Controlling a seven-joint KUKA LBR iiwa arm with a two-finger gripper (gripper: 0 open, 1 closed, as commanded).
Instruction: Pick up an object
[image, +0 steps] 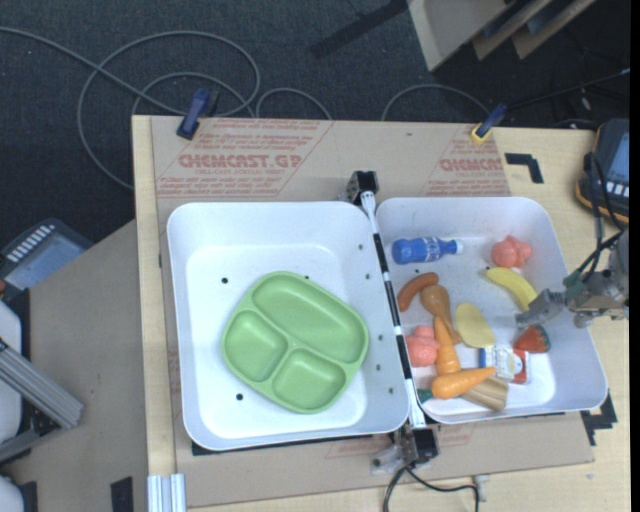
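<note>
The right bin (570, 380) holds several toy foods. Among them are a blue bottle (425, 248), a pink piece (512, 252), a banana (510, 287), a brown sausage (416, 288), a yellow slice (475, 325), two orange carrots (462, 381) and a red strawberry (533, 340). My gripper (540, 310) reaches in from the right edge. It hangs low over the bin's right side, just above the strawberry and right of the banana. Nothing shows as held.
A green divided plate (295, 340) lies in the left bin (200, 240). A wooden block (486, 398) and a small white carton (506, 360) sit near the right bin's front wall. Cables and a blue clamp (195, 110) lie beyond the bench's far edge.
</note>
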